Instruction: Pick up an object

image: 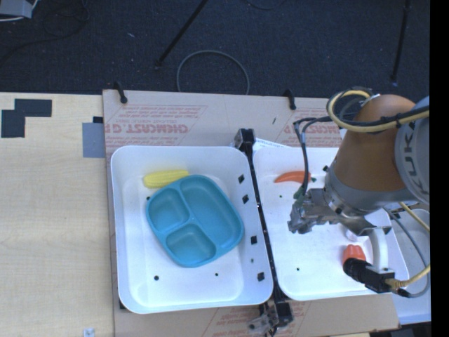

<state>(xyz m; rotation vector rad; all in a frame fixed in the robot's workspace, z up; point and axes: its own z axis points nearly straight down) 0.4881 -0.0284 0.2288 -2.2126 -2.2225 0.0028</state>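
My gripper (302, 220) hangs low over the middle of the right bin (309, 286), under the grey and orange wrist. An orange carrot-shaped piece (289, 177) lies in that bin's far left part, a short way beyond the gripper and apart from it. A small red-orange piece (353, 251) lies toward the bin's near right, partly covered by the arm. In the left bin (133, 279) a blue divided plate (193, 220) lies near the middle. A yellow corn-like piece (165, 178) rests just behind the plate.
A black divider (256, 216) runs between the two bins. The bins sit on a cardboard sheet (175, 121) on the pale bench. The arm's body covers much of the right bin's far right side.
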